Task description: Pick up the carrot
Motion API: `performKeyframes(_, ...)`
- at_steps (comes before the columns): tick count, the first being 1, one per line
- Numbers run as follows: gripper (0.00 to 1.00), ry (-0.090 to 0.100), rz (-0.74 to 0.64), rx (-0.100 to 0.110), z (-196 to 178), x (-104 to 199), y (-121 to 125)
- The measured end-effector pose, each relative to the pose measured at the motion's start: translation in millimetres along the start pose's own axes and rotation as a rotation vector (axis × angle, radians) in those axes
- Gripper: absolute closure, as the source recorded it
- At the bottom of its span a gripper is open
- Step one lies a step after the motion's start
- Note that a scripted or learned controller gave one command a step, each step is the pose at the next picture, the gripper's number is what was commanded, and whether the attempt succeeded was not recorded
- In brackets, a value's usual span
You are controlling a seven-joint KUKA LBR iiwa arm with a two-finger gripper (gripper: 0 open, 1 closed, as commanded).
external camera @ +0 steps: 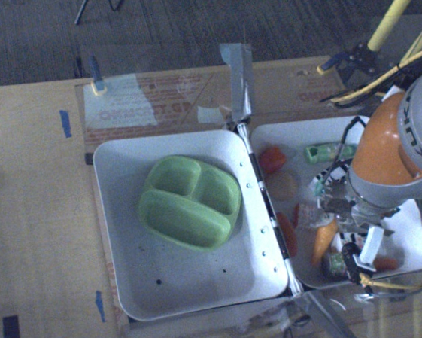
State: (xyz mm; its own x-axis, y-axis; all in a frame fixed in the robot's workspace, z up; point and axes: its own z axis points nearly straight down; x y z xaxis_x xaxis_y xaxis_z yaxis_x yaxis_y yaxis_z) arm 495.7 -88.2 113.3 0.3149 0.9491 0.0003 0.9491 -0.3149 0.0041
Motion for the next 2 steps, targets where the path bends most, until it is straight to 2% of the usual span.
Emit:
performKeyframes(1,1.00,-0.003,-0.120,0.011,-118.8,60.0,-27.5)
performKeyframes(2,1.00,-0.002,-0.154,0.012,-67.8,79.6,-43.9)
